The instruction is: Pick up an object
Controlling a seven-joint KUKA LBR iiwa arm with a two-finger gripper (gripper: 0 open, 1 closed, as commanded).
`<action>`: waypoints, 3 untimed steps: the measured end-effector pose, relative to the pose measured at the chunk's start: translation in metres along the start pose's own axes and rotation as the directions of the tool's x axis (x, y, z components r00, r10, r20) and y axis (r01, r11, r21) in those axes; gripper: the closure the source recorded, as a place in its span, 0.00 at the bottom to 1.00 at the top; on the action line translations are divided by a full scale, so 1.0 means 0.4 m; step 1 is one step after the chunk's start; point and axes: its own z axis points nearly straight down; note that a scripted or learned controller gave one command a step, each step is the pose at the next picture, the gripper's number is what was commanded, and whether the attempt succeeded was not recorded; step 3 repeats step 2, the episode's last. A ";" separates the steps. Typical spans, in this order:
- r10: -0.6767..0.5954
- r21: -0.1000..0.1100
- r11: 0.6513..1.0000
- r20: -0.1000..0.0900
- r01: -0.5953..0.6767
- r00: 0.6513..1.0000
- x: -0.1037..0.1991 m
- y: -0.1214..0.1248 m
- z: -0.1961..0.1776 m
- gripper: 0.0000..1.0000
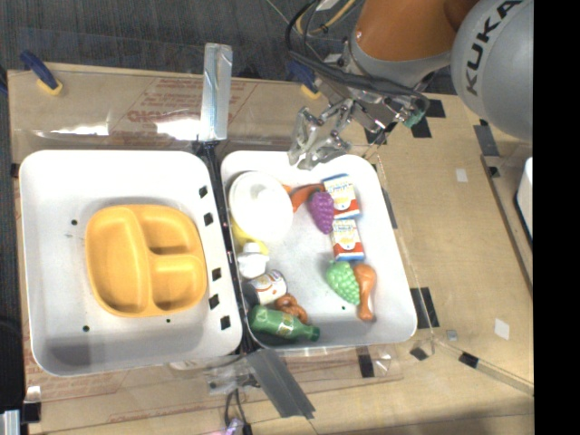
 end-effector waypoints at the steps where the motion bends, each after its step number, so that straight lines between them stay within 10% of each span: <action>1: -0.128 0.005 0.992 0.002 0.128 0.992 0.067 -0.081 -0.040 1.00; 3: -0.345 -0.001 0.939 -0.001 0.345 0.939 0.126 -0.106 0.033 1.00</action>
